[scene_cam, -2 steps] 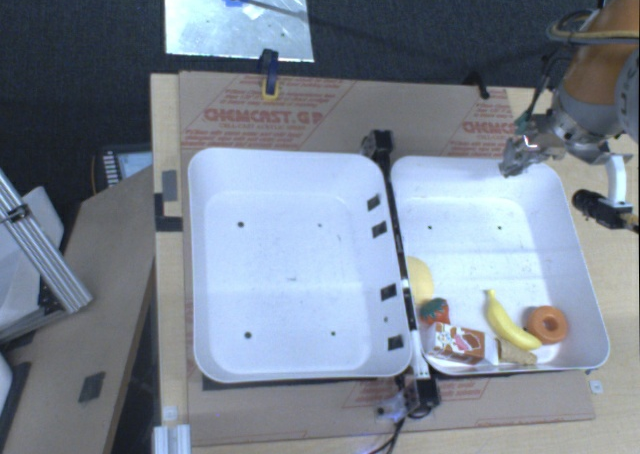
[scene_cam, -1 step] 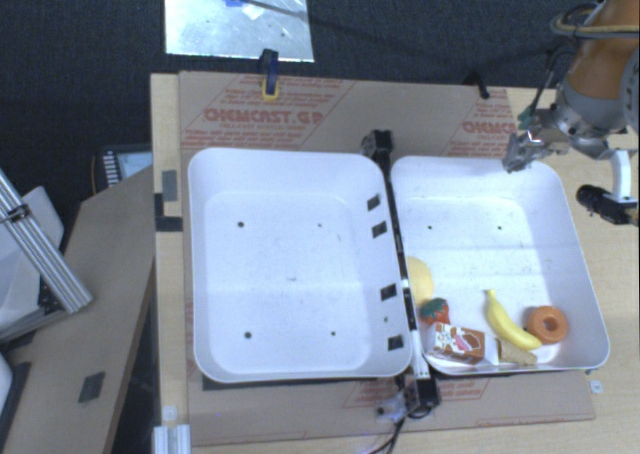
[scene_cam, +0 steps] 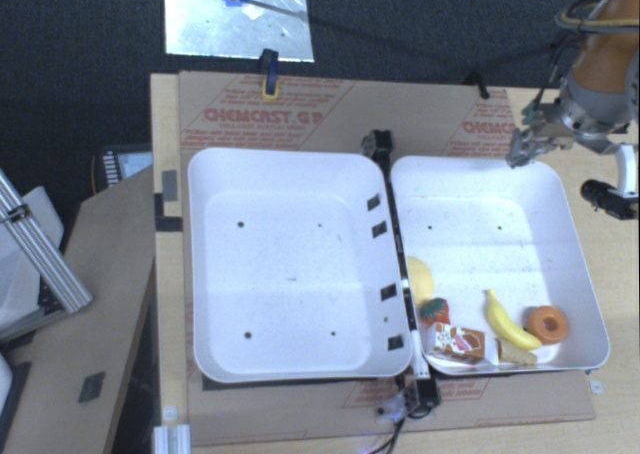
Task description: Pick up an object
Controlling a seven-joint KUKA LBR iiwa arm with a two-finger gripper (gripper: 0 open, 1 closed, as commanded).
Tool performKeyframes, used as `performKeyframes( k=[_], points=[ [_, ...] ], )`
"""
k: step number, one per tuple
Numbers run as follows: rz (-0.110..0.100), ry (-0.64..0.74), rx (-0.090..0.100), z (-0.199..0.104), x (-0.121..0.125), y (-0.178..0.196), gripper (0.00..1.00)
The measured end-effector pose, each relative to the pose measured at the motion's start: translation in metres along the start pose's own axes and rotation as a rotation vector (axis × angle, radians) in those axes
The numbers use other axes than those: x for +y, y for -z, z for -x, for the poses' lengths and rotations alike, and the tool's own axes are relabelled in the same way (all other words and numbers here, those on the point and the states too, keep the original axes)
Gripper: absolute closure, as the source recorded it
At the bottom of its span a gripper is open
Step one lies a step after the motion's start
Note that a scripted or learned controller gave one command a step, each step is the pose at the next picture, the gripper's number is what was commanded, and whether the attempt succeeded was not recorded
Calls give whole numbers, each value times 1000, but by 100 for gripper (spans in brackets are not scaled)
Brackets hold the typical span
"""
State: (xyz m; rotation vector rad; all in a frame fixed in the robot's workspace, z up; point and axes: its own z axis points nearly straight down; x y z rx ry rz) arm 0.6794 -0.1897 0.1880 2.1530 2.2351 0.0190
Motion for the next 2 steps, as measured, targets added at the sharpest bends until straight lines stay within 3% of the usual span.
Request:
performKeyframes(
  k=[2],
  points=[
    [8,5,-4,1,3,23,100]
  ],
)
